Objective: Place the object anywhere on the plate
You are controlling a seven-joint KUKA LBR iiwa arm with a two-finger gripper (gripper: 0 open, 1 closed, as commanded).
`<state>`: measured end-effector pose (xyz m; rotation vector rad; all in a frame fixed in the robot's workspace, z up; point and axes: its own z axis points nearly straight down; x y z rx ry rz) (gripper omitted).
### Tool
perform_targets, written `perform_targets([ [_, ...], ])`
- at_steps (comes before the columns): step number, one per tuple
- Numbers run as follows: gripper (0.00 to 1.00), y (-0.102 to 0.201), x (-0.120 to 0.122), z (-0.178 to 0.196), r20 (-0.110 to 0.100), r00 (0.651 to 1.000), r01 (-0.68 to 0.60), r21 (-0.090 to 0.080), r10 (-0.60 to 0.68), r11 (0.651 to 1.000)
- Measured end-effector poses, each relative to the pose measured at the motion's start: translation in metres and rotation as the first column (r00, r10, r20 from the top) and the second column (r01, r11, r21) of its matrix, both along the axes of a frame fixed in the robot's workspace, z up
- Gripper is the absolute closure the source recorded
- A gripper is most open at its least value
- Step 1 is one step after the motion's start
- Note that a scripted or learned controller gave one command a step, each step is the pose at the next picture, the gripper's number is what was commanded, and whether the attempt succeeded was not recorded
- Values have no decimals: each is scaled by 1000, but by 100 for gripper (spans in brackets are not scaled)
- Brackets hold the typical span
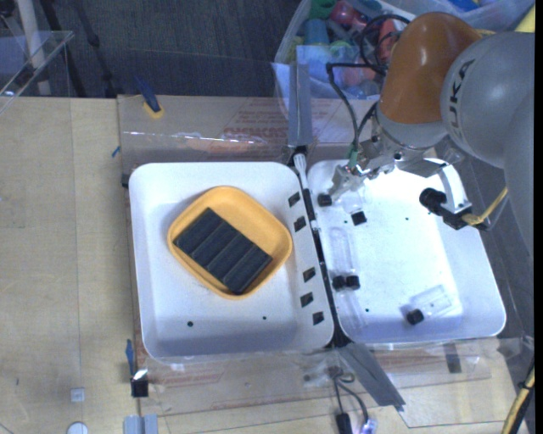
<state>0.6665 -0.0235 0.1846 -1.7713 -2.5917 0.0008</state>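
- Two shallow white plastic bins sat side by side on the bench: left bin [153,331], right bin [475,314], with a dark divider strip [312,254] carrying small black tabs between them.
- Square yellow plate with rounded corners [191,216] lay tilted in the left bin, towards its upper middle.
- Flat dark grey ribbed rectangular block [222,249] lay on that plate, covering most of its centre, long axis running diagonally from upper left to lower right.
- Block looked matte, with parallel grooves along its length; edges stayed inside the plate rim.
- Right bin held small black fittings [345,281] and a clear plastic piece [428,300]; glare washed out much of its floor.
- Grey arm with orange band [424,63] came in from upper right, above the far edge of the right bin.
- Two-finger gripper [349,175] hung near the right bin's upper-left corner, well apart from the plate.
- Claw state: cannot tell, too small and lost in glare.
- Clutter of coloured items [339,25] behind the bins, cut off at the top edge.
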Motion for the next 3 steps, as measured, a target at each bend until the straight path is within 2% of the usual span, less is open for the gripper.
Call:
perform_targets([
  [1,100,32,-18,0,1,993,-116,0,116,993],
  [2,100,69,-73,0,1,962,-272,1,272,962],
  [3,0,68,-73,0,1,963,-271,1,271,963],
])
